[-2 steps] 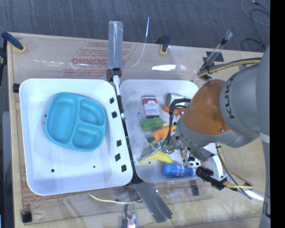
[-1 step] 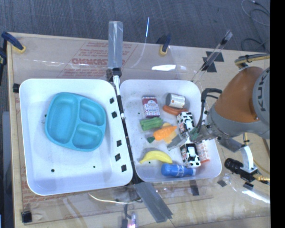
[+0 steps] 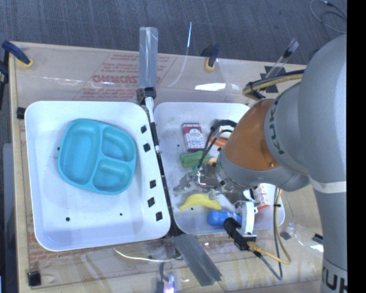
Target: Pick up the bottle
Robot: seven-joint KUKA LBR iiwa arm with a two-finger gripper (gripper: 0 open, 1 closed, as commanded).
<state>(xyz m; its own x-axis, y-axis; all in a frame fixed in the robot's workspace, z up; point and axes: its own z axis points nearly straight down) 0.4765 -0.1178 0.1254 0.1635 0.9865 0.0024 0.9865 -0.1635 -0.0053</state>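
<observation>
Okay, I have the arm reaching in from the right and hunched low over the right bin (image 3: pixel 171 119), with the pincer (image 3: pixel 198 179) down among the clutter near the middle of that bin. I can't tell whether it is released or clenched, because the wrist and its orange band sit right over it and the metal there is a tangle. I see nothing plainly held. My best guess for the bottle (image 3: pixel 215 218) is the blue rounded piece at the near edge of the right bin, just right of the yellow banana (image 3: pixel 197 201). That puts it nearward and a little right of the pincer, close by but not under it. Its long axis looks to run roughly left to right along the near wall, though only a stub shows, since its right end disappears under the black-and-white hardware hanging off the arm. That's the relation I'm watching: the pincer would have to come toward the near wall and line up across that axis. The green object (image 3: pixel 191 159) and the red-and-white box (image 3: pixel 193 136) lie on the far side. Something white and red pokes out by the arm's right flank, too hidden to name. The blue divided plate (image 3: pixel 97 156) sits alone in the left bin (image 3: pixel 43 124).
</observation>
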